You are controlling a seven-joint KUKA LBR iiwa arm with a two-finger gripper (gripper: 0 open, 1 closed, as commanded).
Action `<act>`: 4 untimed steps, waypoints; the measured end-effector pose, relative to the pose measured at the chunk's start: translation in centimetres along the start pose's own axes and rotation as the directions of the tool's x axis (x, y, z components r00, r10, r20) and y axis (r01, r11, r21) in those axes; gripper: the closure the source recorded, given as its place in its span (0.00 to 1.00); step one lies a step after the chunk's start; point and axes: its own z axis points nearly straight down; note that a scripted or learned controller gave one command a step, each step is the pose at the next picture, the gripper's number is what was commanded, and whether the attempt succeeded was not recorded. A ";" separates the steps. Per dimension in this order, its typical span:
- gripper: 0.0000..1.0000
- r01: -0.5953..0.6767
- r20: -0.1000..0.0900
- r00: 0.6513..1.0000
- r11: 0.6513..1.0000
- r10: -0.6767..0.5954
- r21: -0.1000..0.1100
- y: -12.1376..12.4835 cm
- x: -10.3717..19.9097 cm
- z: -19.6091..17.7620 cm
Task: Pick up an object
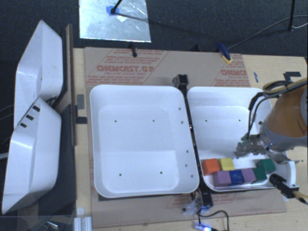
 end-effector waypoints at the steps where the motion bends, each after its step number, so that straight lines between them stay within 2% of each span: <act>1: 1.00 0.003 -0.001 1.000 1.000 -0.003 0.002 0.6 3.6 1.1; 2: 1.00 0.009 -0.003 1.000 1.000 -0.009 -0.007 6.8 12.4 -9.3; 3: 1.00 0.007 -0.002 1.000 1.000 -0.007 0.001 6.2 19.8 -8.9; 4: 1.00 -0.002 0.000 1.000 1.000 0.002 0.001 10.3 16.2 -8.9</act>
